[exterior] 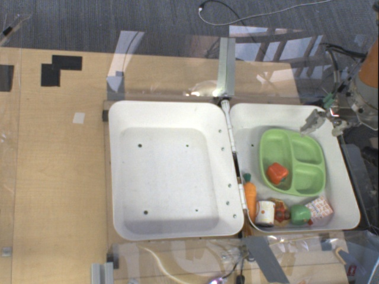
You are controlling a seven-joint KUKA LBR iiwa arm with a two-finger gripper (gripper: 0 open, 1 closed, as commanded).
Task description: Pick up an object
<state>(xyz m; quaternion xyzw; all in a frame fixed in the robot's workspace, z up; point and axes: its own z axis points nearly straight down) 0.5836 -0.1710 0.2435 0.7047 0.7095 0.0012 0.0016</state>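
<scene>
A green divided tray (294,161) lies in the right bin (249,123), and a red-orange toy (277,172) sits in the tray's large left compartment. Along the bin's near edge lie an orange carrot (251,197) against the left wall, then a small white jar (266,212), a green piece (301,213) and a patterned red-and-white packet (320,207) to its right, all close together. The gripper (323,118) hangs at the far right corner of that bin, just beyond the tray's far rim, with nothing between its fingers, though whether they are spread or closed cannot be told; the left bin (169,167) lies beside it.
</scene>
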